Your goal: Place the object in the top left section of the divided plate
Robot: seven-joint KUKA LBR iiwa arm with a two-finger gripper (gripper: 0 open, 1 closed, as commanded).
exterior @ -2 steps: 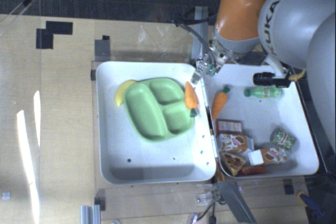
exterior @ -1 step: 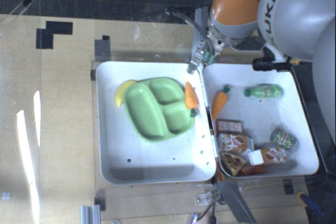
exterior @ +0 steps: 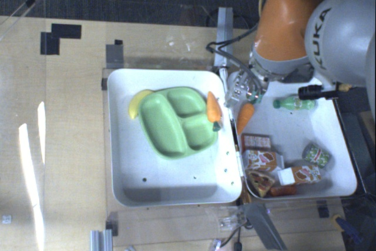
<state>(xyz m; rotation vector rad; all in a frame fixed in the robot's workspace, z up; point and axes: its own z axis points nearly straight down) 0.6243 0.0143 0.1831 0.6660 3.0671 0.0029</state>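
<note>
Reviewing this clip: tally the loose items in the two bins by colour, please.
Green: 3, divided plate, bottle, small packet
Orange: 2, carrot by the plate, carrot near the gripper
Yellow: 1, banana
Brown/red packets: about 3
Total: about 9

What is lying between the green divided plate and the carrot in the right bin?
In the camera view, another carrot lies against the green divided plate's right rim. Then come the two bins' adjoining walls, before the carrot in the right bin.
</note>
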